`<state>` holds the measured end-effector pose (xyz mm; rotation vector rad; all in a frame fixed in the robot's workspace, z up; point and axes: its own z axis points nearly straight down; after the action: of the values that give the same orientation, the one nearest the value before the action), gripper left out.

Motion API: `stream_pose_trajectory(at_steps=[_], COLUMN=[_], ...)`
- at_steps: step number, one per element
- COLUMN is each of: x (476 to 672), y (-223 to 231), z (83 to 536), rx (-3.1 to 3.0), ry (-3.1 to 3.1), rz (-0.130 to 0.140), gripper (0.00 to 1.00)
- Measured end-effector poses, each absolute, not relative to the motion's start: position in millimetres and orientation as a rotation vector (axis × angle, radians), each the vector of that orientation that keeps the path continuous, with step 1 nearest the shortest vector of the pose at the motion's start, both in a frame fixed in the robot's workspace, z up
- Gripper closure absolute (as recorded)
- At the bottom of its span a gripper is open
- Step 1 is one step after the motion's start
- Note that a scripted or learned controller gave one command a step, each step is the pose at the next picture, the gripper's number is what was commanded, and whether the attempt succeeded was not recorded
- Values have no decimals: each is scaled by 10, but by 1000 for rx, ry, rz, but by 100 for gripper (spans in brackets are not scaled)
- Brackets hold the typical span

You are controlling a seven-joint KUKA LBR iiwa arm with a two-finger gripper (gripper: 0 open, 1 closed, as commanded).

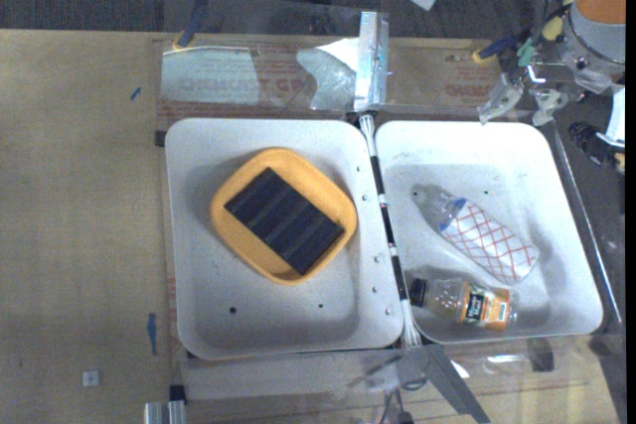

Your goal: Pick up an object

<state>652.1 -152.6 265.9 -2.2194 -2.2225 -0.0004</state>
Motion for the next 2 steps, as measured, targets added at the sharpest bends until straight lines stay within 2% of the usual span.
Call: stream_pose_trajectory(at_steps=[1,2], x=[6019,5866], y=[-987,-1368], z=[1807,882], rx=[-2045,-1855], ry=[-2384,-2543], rz=[0,-7], gripper=[0,0])
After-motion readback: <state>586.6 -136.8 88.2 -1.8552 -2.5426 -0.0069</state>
